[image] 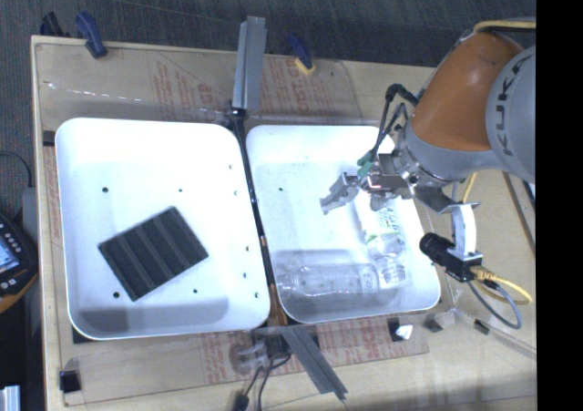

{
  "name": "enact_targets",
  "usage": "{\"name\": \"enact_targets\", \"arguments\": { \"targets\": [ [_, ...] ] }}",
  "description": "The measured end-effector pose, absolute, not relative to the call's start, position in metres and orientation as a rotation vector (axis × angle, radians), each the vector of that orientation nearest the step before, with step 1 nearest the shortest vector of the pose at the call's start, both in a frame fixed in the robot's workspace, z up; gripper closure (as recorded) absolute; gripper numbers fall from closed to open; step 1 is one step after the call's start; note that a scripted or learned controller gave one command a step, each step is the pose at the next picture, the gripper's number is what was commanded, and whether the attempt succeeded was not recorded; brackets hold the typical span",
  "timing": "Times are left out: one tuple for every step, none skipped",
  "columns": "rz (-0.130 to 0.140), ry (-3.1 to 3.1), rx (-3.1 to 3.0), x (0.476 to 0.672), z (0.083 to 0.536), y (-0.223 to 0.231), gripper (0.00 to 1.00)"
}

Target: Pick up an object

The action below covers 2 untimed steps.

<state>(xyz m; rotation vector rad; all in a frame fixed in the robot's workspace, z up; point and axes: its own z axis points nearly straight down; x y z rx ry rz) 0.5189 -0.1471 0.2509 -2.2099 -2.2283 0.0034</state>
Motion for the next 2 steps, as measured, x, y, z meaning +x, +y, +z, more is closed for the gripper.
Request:
{"name": "enact_targets", "arguments": {
  "targets": [
    [0.002,-2.204,-2.239,0.526,0.252,-0.174,0.0],
    [0.003,-2.178,-2.261,0.491,0.248,-0.187,0.0]
  ]
}}
